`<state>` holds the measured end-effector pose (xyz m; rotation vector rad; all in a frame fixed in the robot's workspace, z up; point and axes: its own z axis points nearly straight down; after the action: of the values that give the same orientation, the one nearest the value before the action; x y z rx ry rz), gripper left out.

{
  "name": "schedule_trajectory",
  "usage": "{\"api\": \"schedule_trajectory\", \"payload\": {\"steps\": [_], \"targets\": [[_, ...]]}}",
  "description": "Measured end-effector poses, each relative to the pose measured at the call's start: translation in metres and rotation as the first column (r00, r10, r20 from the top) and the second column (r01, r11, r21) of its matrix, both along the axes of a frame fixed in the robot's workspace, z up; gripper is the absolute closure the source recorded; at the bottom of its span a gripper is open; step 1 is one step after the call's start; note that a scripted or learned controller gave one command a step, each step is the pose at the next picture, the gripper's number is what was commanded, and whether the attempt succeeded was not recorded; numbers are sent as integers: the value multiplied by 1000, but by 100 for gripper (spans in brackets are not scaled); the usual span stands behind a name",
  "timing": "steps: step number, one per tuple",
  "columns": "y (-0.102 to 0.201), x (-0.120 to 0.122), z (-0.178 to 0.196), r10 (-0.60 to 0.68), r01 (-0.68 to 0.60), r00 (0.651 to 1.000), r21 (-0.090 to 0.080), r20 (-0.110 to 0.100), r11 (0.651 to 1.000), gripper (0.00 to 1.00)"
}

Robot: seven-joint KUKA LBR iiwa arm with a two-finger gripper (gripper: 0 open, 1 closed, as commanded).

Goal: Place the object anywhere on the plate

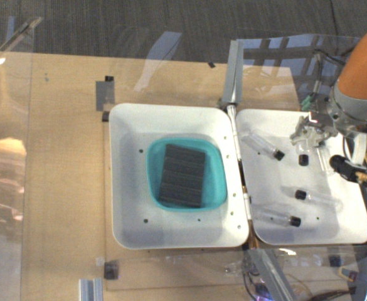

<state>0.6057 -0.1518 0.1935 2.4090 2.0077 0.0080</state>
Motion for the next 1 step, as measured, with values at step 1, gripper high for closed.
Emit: {"api": "schedule_trajectory", "payload": {"steps": [1], "targets": [[0, 0, 0, 0, 0, 1000, 0, 0, 1000, 0]]}}
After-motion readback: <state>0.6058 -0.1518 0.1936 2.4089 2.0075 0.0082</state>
